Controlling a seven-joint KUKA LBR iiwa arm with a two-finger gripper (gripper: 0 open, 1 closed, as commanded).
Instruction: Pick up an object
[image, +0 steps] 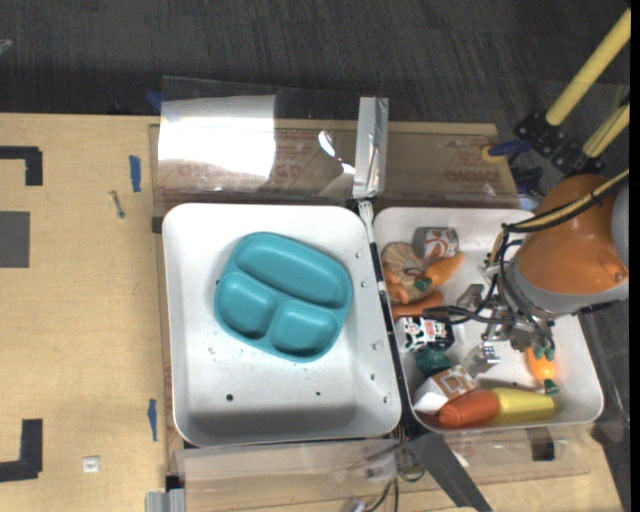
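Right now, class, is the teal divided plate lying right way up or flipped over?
Right way up. The teal divided plate lies flat in the left white bin, and its three hollow compartments face the camera.

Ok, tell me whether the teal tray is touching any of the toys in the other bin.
Apart. The camera view shows the teal tray alone in the left bin, with the bin walls between it and the toys.

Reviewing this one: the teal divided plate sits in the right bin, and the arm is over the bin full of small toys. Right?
Not quite. The camera view shows the teal divided plate in the left bin, not the right one. The rest stands: the arm is over the right bin, which holds the small toys.
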